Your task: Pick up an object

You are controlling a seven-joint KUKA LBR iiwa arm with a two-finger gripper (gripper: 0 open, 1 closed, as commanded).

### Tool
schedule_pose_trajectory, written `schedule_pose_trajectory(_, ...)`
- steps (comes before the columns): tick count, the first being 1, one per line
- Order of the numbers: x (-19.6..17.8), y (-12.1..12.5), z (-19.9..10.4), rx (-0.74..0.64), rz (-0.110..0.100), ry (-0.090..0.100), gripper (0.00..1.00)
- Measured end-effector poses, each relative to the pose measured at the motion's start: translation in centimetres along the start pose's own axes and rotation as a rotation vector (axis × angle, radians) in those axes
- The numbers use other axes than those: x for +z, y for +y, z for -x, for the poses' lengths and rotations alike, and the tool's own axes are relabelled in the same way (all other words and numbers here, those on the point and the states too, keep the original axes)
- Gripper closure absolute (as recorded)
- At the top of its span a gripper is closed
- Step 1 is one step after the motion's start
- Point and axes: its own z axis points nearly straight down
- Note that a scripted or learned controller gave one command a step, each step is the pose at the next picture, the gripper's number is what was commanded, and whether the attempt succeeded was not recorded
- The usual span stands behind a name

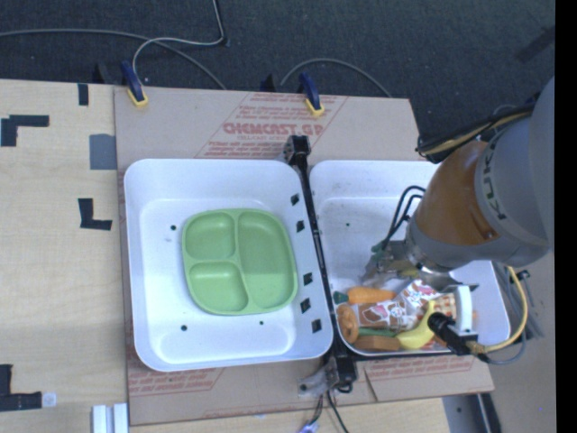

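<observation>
On the left part of the counter you see bare wood with some black tape marks. A sheet of cardboard with red print lies on the counter under both bins, and two blue and yellow clamps hold it at its far edge.

The left bin sits on the cardboard. In its middle lies a green divided plate, flat, with three compartments, and nothing is on it.

The right bin touches the left one along a black strip. Its far half is bare. The objects lie in a pile at its near edge, toward the near left corner: an orange carrot-like piece, a printed packet with red and white pattern just beside it, and a yellow piece under the packet's right end. They touch each other.

The arm reaches in from the right, over the right half of this bin. The gripper is low above the bin floor, just beyond the pile, near the carrot-like piece. You cannot tell how far it is open, because the wrist hides it, and I cannot see any object in its hold.
</observation>
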Motion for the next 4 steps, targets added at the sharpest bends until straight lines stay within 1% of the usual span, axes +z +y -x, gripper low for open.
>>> schedule_pose_trajectory(1, -11.2, -1.5, -0.3, -0.002, -0.012, 0.006, 1.0)
schedule_pose_trajectory(2, -11.2, -1.5, -0.3, -0.002, -0.012, 0.006, 0.0)
schedule_pose_trajectory(3, -3.0, 2.0, -0.3, -0.002, -0.015, 0.007, 0.0)
schedule_pose_trajectory(4, 1.1, 1.5, 0.4, -0.002, -0.011, 0.007, 0.0)
